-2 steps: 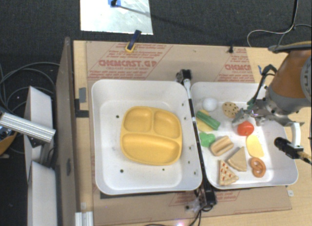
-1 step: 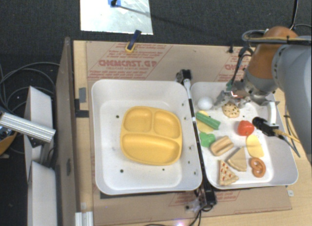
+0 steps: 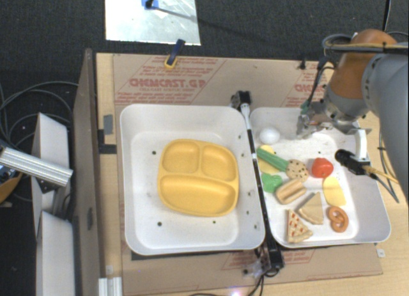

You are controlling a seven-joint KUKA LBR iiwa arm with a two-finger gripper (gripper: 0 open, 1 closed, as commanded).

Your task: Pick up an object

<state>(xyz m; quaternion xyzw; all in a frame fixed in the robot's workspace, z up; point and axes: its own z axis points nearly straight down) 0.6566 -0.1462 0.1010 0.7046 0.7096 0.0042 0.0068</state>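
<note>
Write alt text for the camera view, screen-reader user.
A grey robot arm reaches from the right over the right bin, which holds toy food: white egg, tomato, pretzel, pizza slice. The left bin holds a yellow divided plate.

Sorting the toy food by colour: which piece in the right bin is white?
The white egg, round and plain, at the bin's far left corner just above the green piece. The other pieces are green, red, yellow or brown.
</note>
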